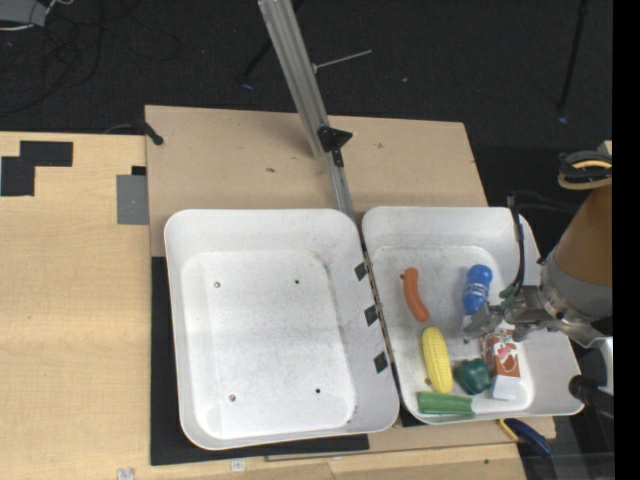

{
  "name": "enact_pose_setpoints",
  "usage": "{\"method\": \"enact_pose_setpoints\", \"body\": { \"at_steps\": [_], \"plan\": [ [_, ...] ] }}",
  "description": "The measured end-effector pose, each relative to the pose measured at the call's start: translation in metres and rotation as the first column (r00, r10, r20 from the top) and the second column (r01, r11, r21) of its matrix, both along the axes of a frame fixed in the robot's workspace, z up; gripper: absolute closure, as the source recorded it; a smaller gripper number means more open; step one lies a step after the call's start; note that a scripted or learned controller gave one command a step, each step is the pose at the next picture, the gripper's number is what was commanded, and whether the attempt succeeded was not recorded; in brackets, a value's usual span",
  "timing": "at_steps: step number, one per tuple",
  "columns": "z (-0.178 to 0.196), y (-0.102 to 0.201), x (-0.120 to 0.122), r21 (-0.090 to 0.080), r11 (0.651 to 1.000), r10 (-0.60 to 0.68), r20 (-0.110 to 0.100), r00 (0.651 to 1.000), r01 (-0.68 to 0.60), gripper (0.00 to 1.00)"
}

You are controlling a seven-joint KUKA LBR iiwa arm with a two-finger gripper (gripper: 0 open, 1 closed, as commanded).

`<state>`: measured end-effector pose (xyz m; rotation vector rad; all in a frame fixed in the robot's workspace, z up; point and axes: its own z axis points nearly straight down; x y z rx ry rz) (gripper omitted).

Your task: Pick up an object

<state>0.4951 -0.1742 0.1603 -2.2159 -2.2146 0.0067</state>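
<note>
Hovering low over the right bin (450, 223), the gripper (488, 320) sat just beside the blue bottle (477, 286), and whether anything lay between its tips could not be told from this slanted view. No object was visibly held. The grey wrist with its orange band reached in over the bin's right rim.

Nearest candidates were the blue bottle, just up and left of the tool, and a red-and-white carton (505, 358) directly below it. A dark green lump (472, 376) lay next to the carton, a yellow corn cob (436, 358) to its left, an orange sausage (415, 295) above the corn, and a light green stick (444, 403) along the bin's near wall.

To do the pick well, I would judge the descent should centre on one item, straddling its narrow width, because the carton, lump and corn crowded close and a stray tip could nudge them.

The bottle looked smooth, rounded plastic, likely to roll; the carton was flat-faced; the corn seemed bumpy. The left bin (200, 233) was shallow, white and speckled, on a tan board (240, 158).
</note>
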Motion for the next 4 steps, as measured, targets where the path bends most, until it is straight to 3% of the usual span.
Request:
{"method": "enact_pose_setpoints", "body": {
  "at_steps": [1, 2, 3, 4],
  "plan": [
    [-0.042, -0.003, 0.007, -0.009, 1.000, -0.004, 0.021, 1.000, 0.004, 0.00],
    [-0.046, -0.005, 0.011, -0.014, 1.000, -0.005, 0.031, 1.000, 0.005, 0.00],
    [-0.036, -0.007, 0.012, -0.016, 1.000, -0.011, 0.035, 0.999, 0.011, 1.00],
    [0.026, -0.010, 0.008, -0.004, 1.000, 0.002, 0.012, 1.000, -0.002, 1.00]
  ]
}}
